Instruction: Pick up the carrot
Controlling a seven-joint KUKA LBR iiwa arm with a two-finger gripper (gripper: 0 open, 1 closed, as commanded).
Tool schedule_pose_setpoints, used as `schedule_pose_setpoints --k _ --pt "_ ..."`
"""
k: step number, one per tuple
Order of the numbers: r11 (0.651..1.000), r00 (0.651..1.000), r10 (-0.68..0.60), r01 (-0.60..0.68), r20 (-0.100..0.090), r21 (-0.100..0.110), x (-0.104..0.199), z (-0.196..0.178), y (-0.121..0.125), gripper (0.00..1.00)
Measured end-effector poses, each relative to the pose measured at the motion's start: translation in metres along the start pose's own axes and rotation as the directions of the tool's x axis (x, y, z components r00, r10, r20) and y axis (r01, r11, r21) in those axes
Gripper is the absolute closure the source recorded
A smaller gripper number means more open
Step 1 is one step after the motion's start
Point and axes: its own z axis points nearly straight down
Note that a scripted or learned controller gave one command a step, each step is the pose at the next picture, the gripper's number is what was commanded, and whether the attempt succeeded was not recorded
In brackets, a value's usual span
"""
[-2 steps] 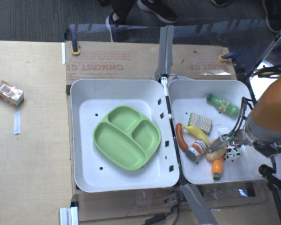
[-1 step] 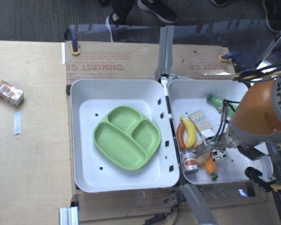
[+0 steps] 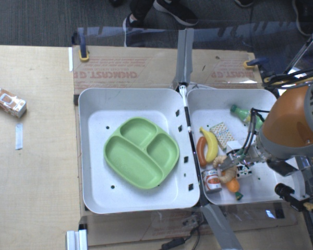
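The arm's gripper [image 3: 230, 164] is low in the right bin [image 3: 261, 191], just above the carrot [image 3: 231, 183]; whether its fingers are spread or pressed together cannot be told, as the clutter there hides them. The carrot lies near the bin's near-left corner, its green top pointing toward the near edge, touching a small can [image 3: 212, 180] on its left. Just beyond, a banana [image 3: 210, 144] leans against a red sausage-like piece [image 3: 201, 151], with a patterned packet [image 3: 222, 133] beside them and a green bottle [image 3: 241, 112] farther back. The left bin [image 3: 91, 139] holds a green divided plate [image 3: 141, 152]. A small carton [image 3: 9, 103] rests on the tabletop [image 3: 31, 191] at far left.
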Motion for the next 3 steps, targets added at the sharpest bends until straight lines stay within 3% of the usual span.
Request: schedule_pose_setpoints --k 1,2,3 --pt "1.0 1.0 -0.001 0.001 -0.002 0.003 0.0 0.001 -0.001 0.0" --pt "0.95 0.95 -0.311 0.311 0.006 0.001 0.009 0.008 0.001 0.0" --pt "0.951 0.951 -0.309 0.309 0.018 -0.013 0.007 -0.007 0.007 1.0"
